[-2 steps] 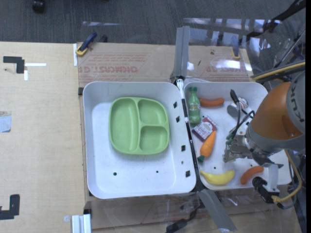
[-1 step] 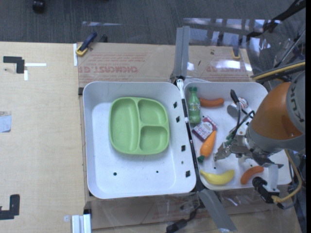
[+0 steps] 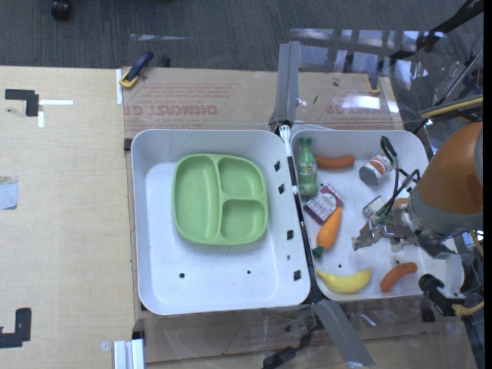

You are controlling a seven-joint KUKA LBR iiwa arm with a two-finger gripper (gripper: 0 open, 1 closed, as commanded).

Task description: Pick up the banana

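A yellow banana (image 3: pixel 344 280) lies at the near edge of the right bin (image 3: pixel 350 141), close to the divider. My gripper (image 3: pixel 367 237) hangs over the right bin, above and to the right of the banana, and apart from it. Nothing shows between its fingers. The arm's orange band (image 3: pixel 457 171) is over the bin's right side.
In the right bin lie a carrot (image 3: pixel 329 228), a purple packet (image 3: pixel 323 203), a green bottle (image 3: pixel 307 167), two sausages (image 3: pixel 335 161) (image 3: pixel 397 276) and a small can (image 3: pixel 375 168). The left bin (image 3: pixel 154 229) holds a green divided plate (image 3: pixel 221 199).
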